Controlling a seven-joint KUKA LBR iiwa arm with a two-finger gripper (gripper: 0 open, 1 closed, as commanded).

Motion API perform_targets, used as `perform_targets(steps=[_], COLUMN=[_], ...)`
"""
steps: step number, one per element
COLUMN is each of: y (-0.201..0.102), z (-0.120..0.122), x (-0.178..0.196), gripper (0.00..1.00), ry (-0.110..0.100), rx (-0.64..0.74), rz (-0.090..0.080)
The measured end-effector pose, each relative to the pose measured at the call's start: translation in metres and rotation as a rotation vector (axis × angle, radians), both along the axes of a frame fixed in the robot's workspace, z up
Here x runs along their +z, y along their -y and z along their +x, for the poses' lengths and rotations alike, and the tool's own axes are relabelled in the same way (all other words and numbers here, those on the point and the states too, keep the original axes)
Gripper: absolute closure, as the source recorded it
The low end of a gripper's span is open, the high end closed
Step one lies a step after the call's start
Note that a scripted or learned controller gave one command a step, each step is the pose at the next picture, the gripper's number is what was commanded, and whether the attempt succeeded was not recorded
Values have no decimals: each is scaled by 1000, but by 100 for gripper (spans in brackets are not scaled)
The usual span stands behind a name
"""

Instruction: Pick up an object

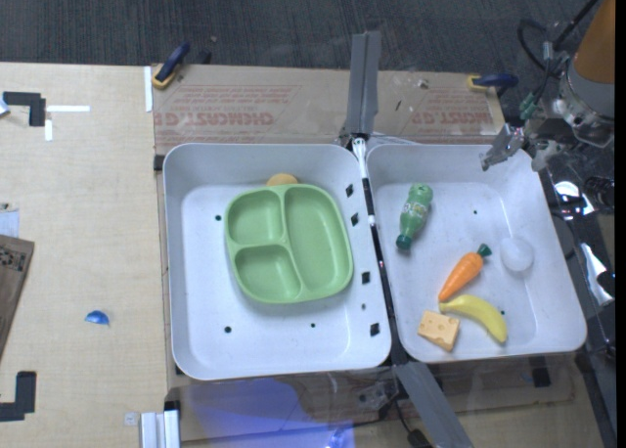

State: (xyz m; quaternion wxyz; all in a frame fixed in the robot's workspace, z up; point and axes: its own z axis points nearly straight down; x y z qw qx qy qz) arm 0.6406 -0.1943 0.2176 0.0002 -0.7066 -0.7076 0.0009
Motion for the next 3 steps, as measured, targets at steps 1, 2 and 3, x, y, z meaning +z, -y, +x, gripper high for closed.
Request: perform_targets(steps=[1, 2, 3], y=[-15, -26, -24], z=[-55, -97, -97], x=[-100, -127, -118], gripper=[0, 0, 100], ry=[-1, -1, -1], rx=[-1, -50, -55], rz=[1, 1, 1])
